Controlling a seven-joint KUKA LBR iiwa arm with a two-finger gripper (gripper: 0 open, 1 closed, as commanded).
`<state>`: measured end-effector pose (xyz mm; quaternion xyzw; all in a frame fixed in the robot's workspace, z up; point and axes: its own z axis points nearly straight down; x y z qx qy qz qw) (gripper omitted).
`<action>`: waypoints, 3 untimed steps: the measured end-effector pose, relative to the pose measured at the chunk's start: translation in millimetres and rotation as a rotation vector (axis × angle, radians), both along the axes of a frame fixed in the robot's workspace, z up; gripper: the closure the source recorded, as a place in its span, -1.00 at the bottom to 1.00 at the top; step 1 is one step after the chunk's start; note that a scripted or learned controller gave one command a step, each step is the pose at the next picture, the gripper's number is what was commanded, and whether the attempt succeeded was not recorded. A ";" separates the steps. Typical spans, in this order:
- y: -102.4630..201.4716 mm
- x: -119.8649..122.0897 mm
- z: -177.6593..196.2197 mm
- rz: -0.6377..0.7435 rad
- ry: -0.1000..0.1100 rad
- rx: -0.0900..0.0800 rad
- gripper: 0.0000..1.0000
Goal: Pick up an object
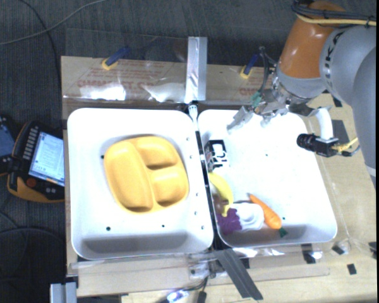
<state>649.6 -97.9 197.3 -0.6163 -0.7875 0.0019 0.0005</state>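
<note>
— Camera view: where's your carrot (266,211)?
— Lower right of the frame, in the right bin (303,175); orange, long axis slanting, green end pointing lower right, beside a white toy (249,216).
— And your gripper (243,118)?
— Upper right; grip state, you cannot tell.

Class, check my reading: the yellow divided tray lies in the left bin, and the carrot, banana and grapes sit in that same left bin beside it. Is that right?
Not quite. The camera view shows the yellow divided tray in the left bin, as you said, but the carrot, banana and grapes lie in the right bin, at its near edge.
</note>
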 end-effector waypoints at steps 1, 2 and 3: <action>-15.1 -5.6 -91.4 0.019 -0.001 0.003 -1.00; -7.1 -101.3 -107.1 0.115 -0.016 0.000 -1.00; -7.2 -101.3 -107.2 0.115 -0.016 0.000 -1.00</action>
